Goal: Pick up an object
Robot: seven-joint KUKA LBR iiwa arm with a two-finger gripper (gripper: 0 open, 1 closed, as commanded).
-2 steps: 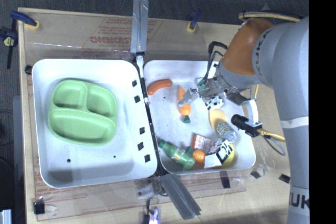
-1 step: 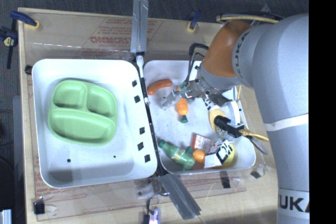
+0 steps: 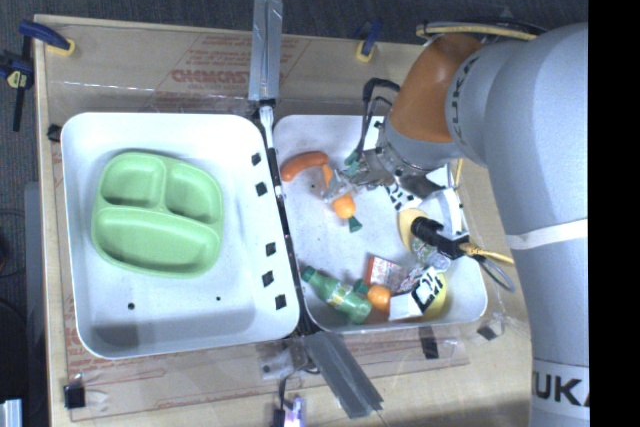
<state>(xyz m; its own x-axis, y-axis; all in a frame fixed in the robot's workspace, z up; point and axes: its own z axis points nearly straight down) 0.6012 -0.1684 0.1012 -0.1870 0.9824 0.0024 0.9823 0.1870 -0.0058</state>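
My gripper (image 3: 342, 179) is low in the upper middle of the right bin (image 3: 300, 130), at the end of the grey arm with its orange band. Just below it lies a small orange carrot (image 3: 344, 207) with a green top. An orange sausage-shaped piece (image 3: 302, 163) lies just to its left, near the bin's left wall. Nothing is visibly held.
Along the right bin's front lie a green bottle (image 3: 336, 291), a small orange ball (image 3: 378, 296), a red packet (image 3: 383, 268), a black-and-white labelled item (image 3: 428, 289) and a yellow piece (image 3: 409, 223). The left bin (image 3: 90, 130) holds a green divided tray (image 3: 160, 212).
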